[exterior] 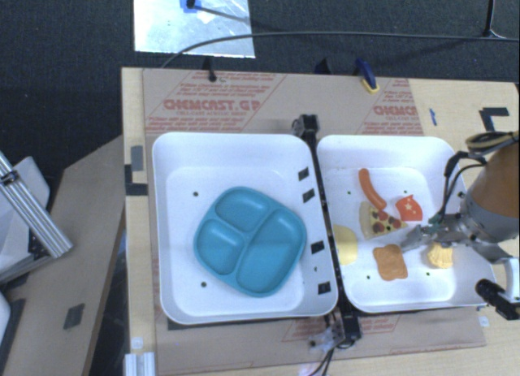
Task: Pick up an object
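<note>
A blue divided plate (249, 240) is held in the left bin (175, 163). Toy foods (a sausage (372, 188), pizza slice (382, 222), toast (391, 262)) are held in the right bin (382, 149), beside the gripper (418, 236), whose finger state cannot be told.

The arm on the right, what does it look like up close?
The arm is a rounded grey body with an orange band above the wrist. A dark cable loops beside it. Its pincer is slim, grey metal.
</note>
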`<state>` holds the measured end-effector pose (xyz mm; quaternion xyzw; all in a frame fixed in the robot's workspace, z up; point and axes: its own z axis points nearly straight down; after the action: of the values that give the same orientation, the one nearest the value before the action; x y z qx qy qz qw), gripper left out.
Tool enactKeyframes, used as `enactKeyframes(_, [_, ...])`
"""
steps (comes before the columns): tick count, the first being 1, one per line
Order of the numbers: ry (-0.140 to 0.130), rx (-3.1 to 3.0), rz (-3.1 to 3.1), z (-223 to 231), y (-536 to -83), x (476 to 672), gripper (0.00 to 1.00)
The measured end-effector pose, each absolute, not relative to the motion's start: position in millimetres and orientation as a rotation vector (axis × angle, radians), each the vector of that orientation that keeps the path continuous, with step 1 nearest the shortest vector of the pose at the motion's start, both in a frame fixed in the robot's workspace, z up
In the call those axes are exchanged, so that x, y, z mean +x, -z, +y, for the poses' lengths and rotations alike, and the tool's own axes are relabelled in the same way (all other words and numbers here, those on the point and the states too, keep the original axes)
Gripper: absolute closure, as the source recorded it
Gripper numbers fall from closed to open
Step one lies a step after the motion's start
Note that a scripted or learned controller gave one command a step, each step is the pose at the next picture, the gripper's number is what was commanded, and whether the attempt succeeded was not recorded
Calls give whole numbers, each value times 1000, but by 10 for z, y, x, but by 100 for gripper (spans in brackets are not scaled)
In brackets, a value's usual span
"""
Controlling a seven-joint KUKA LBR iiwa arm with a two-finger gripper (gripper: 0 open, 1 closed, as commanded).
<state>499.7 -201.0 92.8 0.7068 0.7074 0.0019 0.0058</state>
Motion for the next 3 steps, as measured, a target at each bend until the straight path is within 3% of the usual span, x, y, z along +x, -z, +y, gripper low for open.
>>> enactKeyframes(1, [-8,2204,2205,-2035,-1078,5023,100])
enactKeyframes(3, [-5,2211,2222,-2003,-2235,5114,100])
